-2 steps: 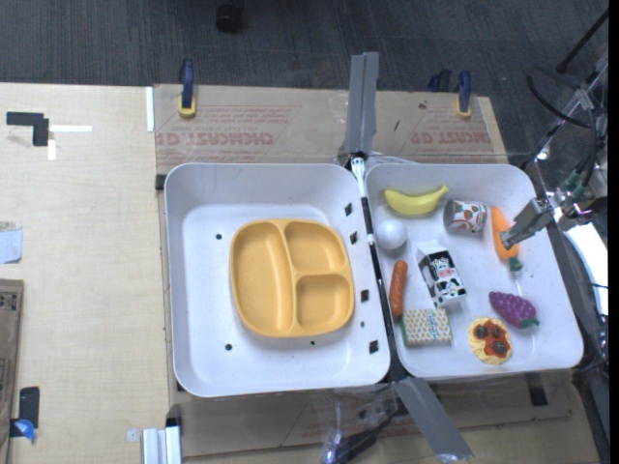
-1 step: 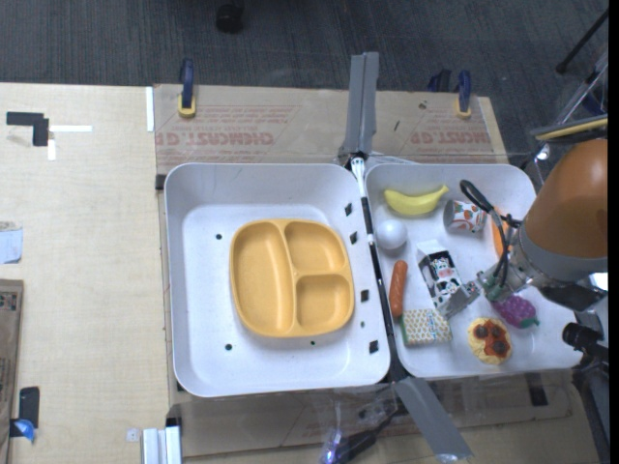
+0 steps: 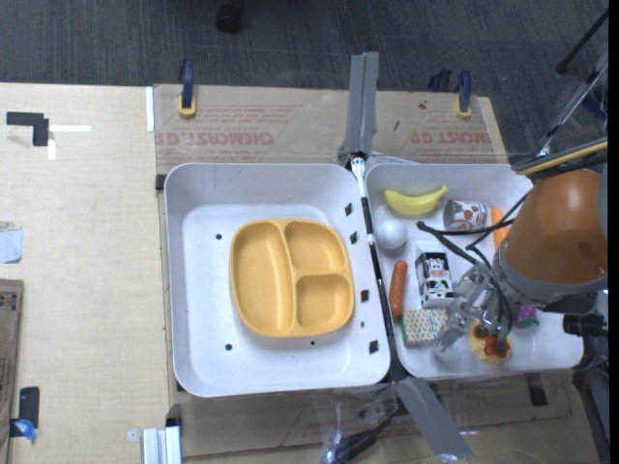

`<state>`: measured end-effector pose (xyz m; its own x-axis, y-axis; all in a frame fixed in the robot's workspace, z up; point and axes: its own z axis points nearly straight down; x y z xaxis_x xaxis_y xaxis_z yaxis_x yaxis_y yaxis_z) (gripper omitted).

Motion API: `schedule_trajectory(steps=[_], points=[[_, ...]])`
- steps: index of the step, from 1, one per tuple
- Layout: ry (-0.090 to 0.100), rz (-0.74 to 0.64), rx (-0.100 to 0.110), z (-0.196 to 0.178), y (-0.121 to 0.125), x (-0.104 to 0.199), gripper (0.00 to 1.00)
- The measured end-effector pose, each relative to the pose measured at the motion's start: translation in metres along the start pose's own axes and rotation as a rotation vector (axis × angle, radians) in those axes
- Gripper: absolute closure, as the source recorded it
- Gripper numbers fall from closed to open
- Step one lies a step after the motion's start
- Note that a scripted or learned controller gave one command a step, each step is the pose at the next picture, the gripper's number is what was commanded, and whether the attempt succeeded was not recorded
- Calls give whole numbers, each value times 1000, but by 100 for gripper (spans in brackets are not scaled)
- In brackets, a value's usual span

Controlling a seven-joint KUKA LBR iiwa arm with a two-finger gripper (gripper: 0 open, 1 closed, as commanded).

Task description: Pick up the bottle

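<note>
**Bottle not yet lifted**

Nearest to the camera is the arm (image 3: 566,230), whose orange band covers the right part of the right bin (image 3: 556,353). Below the band, the gripper (image 3: 471,314) hangs low over the front of this bin. It is dark and tangled with cables, so one cannot tell if it is wide or narrow, and nothing can be seen held in it.

The bottle (image 3: 435,276) seems to be the small white thing with a black and white label. It lies in the middle of the right bin, just to the left of the gripper and a little behind it. A red sausage (image 3: 397,288) lies beside it on the left. A banana (image 3: 416,199), a ball (image 3: 390,232) and a can (image 3: 467,215) are further back. The left bin (image 3: 193,288) bears a yellow plate (image 3: 290,278).

By this view, the task is in its early part. The approach looks nearly done, because the gripper is close to the bottle. The grasp and the lift are left to do, since the bottle rests on the bin floor. The gripper probably needs a small move to the left before it closes.
</note>
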<state>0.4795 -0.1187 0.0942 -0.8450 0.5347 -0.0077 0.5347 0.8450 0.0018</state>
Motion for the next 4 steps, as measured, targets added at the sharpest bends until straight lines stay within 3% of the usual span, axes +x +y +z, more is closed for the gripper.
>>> schedule_trajectory(steps=[1, 2, 3, 4], points=[[6, 21, 1, -104, -13, -8, 0], [8, -113, 1, -97, 83, 53, 0], [7, -80, 2, -75, 15, -2, 0], [4, -115, 1, -178, -66, -54, 0]])
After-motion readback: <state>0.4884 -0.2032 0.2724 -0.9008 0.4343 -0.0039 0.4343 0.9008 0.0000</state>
